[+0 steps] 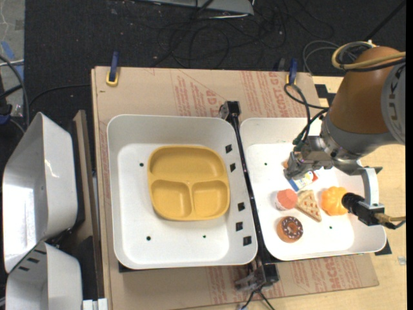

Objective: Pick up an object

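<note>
Low over the right-hand shallow white bin (271,237) the tool (302,170) of the grey arm with the orange band (364,99) is seen, near the bin's middle; whether it is wide or narrow cannot be told, and nothing can be made out within it.

Just below the tool a small blue-and-white flat object (301,183) is partly covered, and its form cannot be made out further. Beside it a cluster of small toy foods is found in the lower half of the same bin. A pink rounded piece (286,199) is placed to the left, touching or nearly touching a tan triangular wedge with red dots (310,206), which looks like a pizza slice or sandwich. To the right of the wedge a glossy orange rounded object (332,199) is set, close against a black part of the arm's fittings (359,209). Below the pink piece a brown ring-shaped doughnut with a pale centre (290,228) is lying flat, a little apart from the others.

In the left-hand white bin (126,173) a yellow plastic plate with three compartments (190,182) is placed near the centre. Both bins are carried side by side on the brown cardboard-covered desk (193,89).
</note>
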You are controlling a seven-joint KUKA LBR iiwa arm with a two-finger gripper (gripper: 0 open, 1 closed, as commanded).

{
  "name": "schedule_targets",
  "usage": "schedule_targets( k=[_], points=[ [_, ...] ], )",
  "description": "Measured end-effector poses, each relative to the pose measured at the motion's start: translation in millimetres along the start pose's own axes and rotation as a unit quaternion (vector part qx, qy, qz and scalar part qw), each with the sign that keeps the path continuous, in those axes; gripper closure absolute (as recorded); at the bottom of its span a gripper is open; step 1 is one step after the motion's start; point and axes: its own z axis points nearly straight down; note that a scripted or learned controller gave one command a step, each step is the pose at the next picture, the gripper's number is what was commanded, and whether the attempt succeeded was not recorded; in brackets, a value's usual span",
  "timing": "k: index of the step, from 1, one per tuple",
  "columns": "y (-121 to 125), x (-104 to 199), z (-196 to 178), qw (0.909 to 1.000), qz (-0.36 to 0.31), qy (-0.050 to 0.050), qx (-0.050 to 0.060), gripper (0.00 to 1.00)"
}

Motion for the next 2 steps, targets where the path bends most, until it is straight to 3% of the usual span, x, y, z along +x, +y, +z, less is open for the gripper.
schedule_targets(
  k=[2],
  points=[
    [20, 98, -3, 1.0, 0.0, 0.0, -0.001, 1.0]
  ],
)
